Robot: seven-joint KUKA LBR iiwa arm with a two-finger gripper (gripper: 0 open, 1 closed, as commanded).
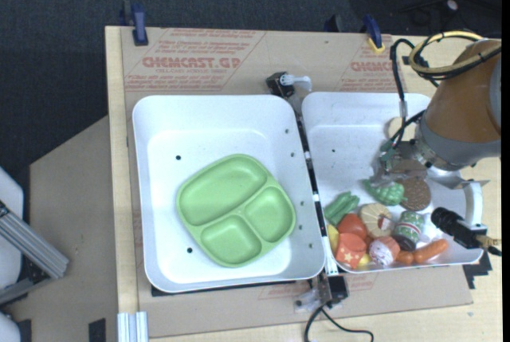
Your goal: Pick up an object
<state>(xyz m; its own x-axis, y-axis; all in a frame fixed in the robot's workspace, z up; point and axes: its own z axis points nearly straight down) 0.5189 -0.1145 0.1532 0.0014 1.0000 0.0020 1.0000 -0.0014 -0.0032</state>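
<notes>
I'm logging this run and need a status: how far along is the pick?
Done: the arm has reached over the right bin, its gripper low above the toy food pile. In hand: nothing visibly between the fingers. Left: grasp an item and lift it; the green divided plate sits in the left bin.

— What can't you make out on the right side?

— The arm (470,105) is cut off by the picture's right edge, and its bulk hides the far right part of the right bin (343,125). The gripper (396,165) is a dark tangle above the toy food; its tip is too blurred to read.

— And the pile itself?

— The toys overlap. The green leafy piece (385,192) and the brown round piece (416,193) lie partly under the wrist. The small can (411,229) has a label too small to read.
</notes>
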